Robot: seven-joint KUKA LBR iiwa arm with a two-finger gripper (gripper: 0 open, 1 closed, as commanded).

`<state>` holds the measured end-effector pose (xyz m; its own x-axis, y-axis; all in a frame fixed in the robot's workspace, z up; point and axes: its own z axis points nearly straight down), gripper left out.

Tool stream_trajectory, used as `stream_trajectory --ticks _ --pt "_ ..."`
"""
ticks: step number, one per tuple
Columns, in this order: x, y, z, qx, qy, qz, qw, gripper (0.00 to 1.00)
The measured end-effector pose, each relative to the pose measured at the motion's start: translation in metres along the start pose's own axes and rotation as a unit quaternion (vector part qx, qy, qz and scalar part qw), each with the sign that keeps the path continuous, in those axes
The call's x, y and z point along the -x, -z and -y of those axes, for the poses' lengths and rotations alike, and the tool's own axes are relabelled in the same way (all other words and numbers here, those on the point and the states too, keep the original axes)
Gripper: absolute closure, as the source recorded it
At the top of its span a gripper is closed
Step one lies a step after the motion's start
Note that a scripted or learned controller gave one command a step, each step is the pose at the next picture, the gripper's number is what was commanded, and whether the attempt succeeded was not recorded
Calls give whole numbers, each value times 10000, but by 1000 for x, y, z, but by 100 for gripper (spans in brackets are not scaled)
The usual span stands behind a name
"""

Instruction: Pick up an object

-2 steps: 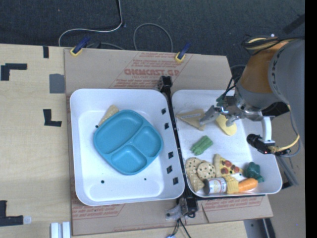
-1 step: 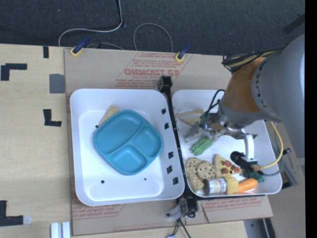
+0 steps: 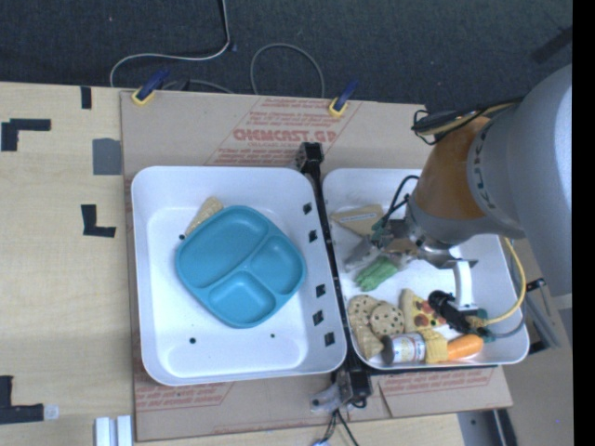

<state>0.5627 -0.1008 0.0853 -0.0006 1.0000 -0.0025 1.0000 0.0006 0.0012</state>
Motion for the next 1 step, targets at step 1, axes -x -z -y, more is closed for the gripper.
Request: stream_trajectory --ticks 1 --pt "1 12 -2 27 -5 10 10000 100"
